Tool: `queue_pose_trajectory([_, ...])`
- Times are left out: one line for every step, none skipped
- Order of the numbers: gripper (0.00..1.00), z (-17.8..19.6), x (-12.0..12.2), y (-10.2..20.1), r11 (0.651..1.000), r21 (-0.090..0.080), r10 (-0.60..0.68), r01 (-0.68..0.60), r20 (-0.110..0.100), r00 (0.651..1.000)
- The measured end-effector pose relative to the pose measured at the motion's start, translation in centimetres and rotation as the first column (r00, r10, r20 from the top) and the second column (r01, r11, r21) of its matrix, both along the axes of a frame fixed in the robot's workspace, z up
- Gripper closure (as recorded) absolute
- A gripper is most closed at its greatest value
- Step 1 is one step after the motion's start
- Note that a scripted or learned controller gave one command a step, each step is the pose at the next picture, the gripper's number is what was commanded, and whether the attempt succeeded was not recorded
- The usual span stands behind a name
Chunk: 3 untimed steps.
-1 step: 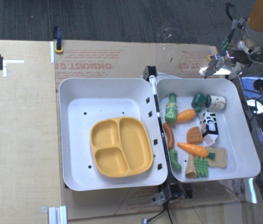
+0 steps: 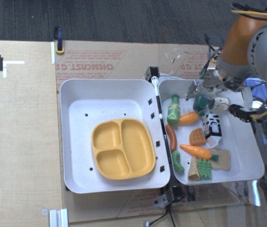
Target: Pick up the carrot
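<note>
two carrots [image 2: 198,151] beneath gripper [image 2: 202,101]

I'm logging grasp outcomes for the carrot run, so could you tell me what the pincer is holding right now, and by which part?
It cannot be told. The pincer hangs over the right bin, and both carrots lie apart from it.

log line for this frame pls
task: pick carrot | end effector: over right bin far end | carrot: lying in right bin, untouched | left bin: holds yellow tray
</note>
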<state>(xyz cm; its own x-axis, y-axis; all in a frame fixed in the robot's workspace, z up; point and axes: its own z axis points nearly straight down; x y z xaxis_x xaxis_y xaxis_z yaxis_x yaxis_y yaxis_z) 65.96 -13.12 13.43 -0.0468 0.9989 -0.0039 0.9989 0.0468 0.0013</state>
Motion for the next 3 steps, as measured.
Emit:
queue_pose_trajectory([0.00,-4.3,-7.2,1.6,1.000,0.003,0.014,-0.014,-0.004,1.000])
queue_pose_trajectory([1.00,-3.3,-7.1,1.4,1.000,0.002,0.010,-0.010,-0.002,1.000])
queue_pose_trajectory([1.00,5.8,-6.4,11.6,1.000,0.003,-0.006,0.006,-0.001,1.000])
